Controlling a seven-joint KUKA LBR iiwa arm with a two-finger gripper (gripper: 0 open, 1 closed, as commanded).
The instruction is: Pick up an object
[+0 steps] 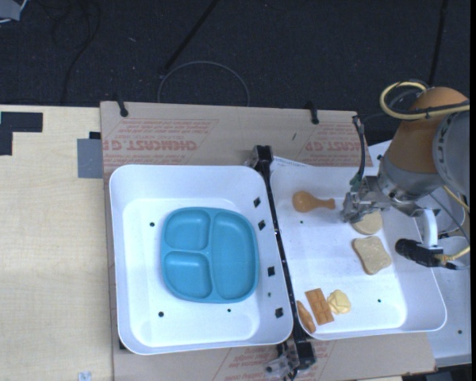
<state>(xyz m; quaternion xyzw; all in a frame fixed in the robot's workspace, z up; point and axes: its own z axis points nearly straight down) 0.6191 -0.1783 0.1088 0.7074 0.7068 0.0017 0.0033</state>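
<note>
I see the arm (pixel 428 145) reaching in from the right, its orange band high over the right bin's (pixel 333 292) far right corner and the grey wrist angled down toward the bin's far side. The gripper (pixel 355 206) hangs low over the bin floor near the far edge, right of the middle. It is too dark and small for me to tell whether it is clenched or released, and I see nothing clearly gripped.

Just beside the gripper, toward the left, a tan drumstick-shaped piece (pixel 312 202) lies flat with its thin end pointing at the tool. On the other side a pale round piece (pixel 368 224) sits partly under the tool; I cannot tell if they touch. A slice of toast (pixel 371 255) lies near it, toward the near edge. At the near edge, left of middle, an orange strip (pixel 318 305), a thinner orange stick (pixel 305 316) and a yellow lump (pixel 339 302) cluster together.

The left bin (pixel 135 205) holds a blue divided plate (pixel 208 254) at its centre.
</note>
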